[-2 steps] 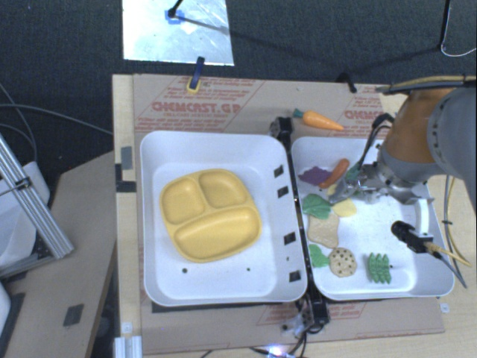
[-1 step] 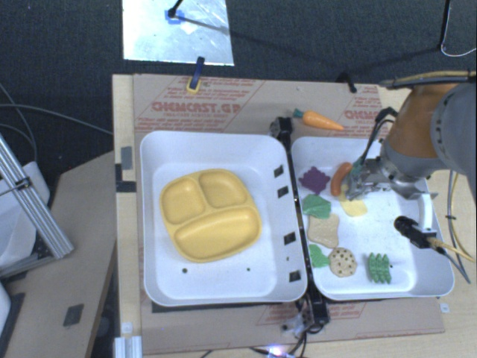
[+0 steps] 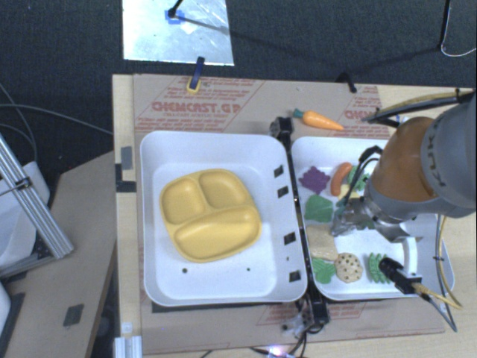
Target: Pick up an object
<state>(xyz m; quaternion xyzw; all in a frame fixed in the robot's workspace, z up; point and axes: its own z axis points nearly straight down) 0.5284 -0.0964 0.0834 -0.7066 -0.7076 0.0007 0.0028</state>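
Gripper (image 3: 344, 221) is lowered in the right white bin (image 3: 431, 293); its open-or-closed state cannot be told. Nearest, a round speckled toy cookie (image 3: 346, 267) is seen, then a flat green leaf-shaped piece (image 3: 319, 209) just beside the gripper, judged light, stiff, best pinched across its edges.

We see our grey arm (image 3: 440, 162) with its orange band reaching in from the right, bent downward, its two-finger gripper (image 3: 341, 224) hanging low.

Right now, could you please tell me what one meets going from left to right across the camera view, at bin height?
Yellow divided plastic plate → purple toy grape bunch → grey metal gripper → orange-banded grey arm.
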